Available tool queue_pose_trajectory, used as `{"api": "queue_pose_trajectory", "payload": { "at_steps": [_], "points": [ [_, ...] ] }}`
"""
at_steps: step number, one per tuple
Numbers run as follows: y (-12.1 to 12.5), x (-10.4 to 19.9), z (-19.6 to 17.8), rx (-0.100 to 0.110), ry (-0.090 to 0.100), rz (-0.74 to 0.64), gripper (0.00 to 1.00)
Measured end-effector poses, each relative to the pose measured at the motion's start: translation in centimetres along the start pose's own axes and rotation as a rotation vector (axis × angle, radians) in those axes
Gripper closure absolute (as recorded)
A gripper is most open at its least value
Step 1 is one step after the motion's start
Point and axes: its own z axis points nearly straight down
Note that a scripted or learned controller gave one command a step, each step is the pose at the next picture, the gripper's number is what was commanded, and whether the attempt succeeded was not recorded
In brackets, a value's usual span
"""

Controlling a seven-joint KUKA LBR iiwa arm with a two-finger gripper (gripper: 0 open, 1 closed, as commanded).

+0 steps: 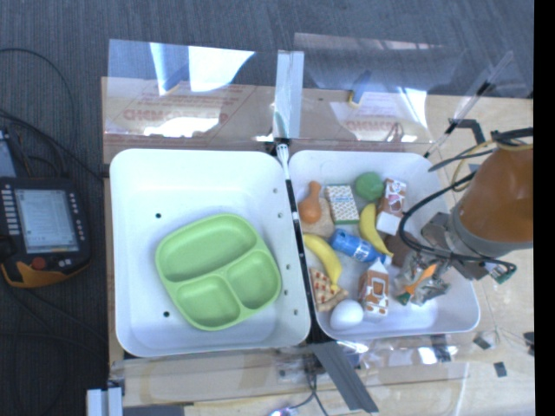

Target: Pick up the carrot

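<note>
Bright, even overhead light. Strong glare on clear panels (186,68) behind bins, washing out their print. White bins (139,180) near overexposed, soft shadows under green tray (217,271). Slight overall softness; small items in right bin blurred, carpet (52,16) texture grainy.

The arm's wrist (499,202) hides the right bin's (451,319) far right wall. The pincer (422,282) is too cluttered to read, and the carrot (419,277) beneath it shows only partly.
</note>
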Motion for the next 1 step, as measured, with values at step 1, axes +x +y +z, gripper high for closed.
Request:
{"api": "queue_pose_trajectory", "payload": {
  "at_steps": [1],
  "points": [
    [4.94, -4.52, -10.45, -0.012, 0.003, 0.012, 1.0]
  ]
}}
